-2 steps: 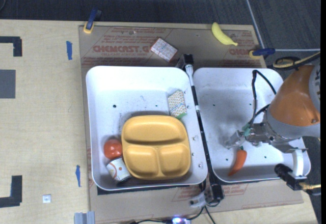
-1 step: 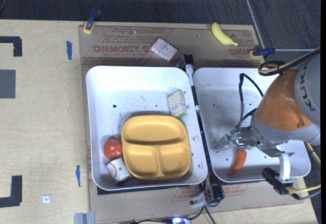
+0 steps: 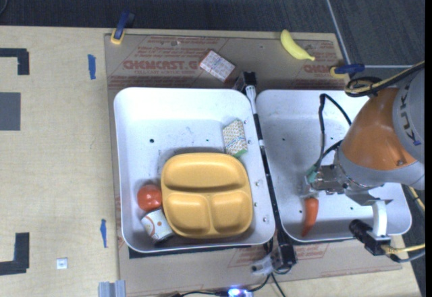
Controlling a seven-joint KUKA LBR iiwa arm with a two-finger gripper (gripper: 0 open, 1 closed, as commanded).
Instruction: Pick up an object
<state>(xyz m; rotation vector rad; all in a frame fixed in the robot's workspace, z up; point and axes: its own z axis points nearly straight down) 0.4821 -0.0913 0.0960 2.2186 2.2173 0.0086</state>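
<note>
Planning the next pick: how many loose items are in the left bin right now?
4 in the left bin: yellow divided tray in the middle, red ball and small can at its left, patterned packet near the right wall. The tray could hide something.

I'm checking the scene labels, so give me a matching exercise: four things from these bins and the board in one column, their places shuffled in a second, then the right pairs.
Things:
1. yellow divided plate
2. carrot
3. banana
4. red tomato

Places:
A. on the brown board behind the bins
B. right bin, near its front edge
C. middle of the left bin
D. left bin, against the plate's left side

Pairs: 1-C, 2-B, 3-A, 4-D
</note>
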